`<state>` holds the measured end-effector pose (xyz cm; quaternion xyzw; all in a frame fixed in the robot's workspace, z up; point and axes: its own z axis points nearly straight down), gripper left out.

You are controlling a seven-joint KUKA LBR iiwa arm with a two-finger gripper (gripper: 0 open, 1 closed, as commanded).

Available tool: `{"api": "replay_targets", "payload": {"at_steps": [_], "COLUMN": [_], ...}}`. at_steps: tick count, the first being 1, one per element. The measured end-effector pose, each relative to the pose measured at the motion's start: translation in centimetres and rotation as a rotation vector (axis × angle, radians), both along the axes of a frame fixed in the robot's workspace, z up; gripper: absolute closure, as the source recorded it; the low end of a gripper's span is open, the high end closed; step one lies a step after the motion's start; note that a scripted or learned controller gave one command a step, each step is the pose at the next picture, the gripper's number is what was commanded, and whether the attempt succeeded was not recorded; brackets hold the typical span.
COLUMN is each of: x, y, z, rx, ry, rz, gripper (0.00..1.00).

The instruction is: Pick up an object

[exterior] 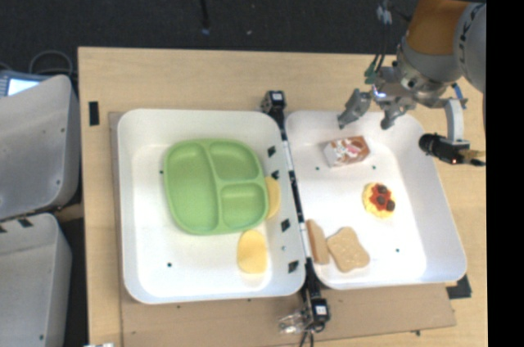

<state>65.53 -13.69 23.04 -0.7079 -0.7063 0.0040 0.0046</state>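
Near the front edge of the right bin lie a slice of bread and, touching its left side, a thin brown sausage-like piece against the bin's left wall. In the left bin, a pale yellow piece sits near the front edge, just below a green divided plate that fills the bin's middle; another yellow piece peeks out at the plate's right rim. Farther back in the right bin, a small tart with red topping rests toward the right side, well apart from a wrapped packet near the back. Above the back edge hangs the gripper — fingers spread wide, nothing between them — just behind the packet, not touching it.
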Motion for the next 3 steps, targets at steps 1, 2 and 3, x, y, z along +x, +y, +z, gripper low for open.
{"api": "replay_targets", "payload": {"at_steps": [1,2,3], "x": [0.2,0.0,-0.3], "y": [0.0,-0.7,-1.7], "z": [0.9,-5.2,-9.8], "rx": [-0.001,-0.003,-0.004], "ry": [-0.014,-0.01,-0.013], "rz": [0.002,0.001,-0.001], "gripper": [0.0,0.0,0.0]}}
